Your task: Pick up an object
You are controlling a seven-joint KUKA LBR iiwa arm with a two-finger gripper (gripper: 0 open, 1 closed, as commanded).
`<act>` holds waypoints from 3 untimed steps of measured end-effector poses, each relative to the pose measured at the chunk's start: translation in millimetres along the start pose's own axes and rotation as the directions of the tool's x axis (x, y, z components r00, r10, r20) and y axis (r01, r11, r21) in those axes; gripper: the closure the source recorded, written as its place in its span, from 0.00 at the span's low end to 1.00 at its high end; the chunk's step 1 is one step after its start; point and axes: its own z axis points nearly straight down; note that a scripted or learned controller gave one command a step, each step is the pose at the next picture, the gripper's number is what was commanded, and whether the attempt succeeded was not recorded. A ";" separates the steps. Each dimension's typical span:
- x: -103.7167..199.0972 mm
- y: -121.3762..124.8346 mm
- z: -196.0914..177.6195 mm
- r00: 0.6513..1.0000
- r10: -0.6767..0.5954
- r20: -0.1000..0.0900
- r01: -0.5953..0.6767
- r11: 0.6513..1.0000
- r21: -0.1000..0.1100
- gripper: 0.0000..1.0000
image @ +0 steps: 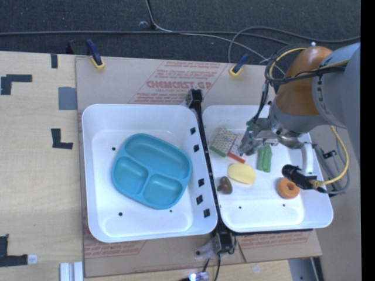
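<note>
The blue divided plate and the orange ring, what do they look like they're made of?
The blue plate looks like moulded plastic with a smooth matte finish: even colour, soft rounded compartment ridges. The orange ring in the right bin could be foam or soft plastic; it looks dull, but is too small to tell.

1 fixed camera looks down at a slant on the 2 bins (94, 157), with the gripper (251, 145) right of centre.

Even overhead light, soft shadows; mild glare on white bins (94, 157); slightly soft, low-resolution overall.
</note>
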 end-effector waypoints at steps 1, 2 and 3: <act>-2.0 -1.9 -60.5 1.000 0.001 0.001 -0.001 1.000 -0.001 1.00; 0.7 9.5 -111.6 1.000 0.000 0.002 0.000 1.000 -0.001 1.00; 0.5 10.6 -137.7 1.000 0.001 0.001 -0.001 1.000 0.002 1.00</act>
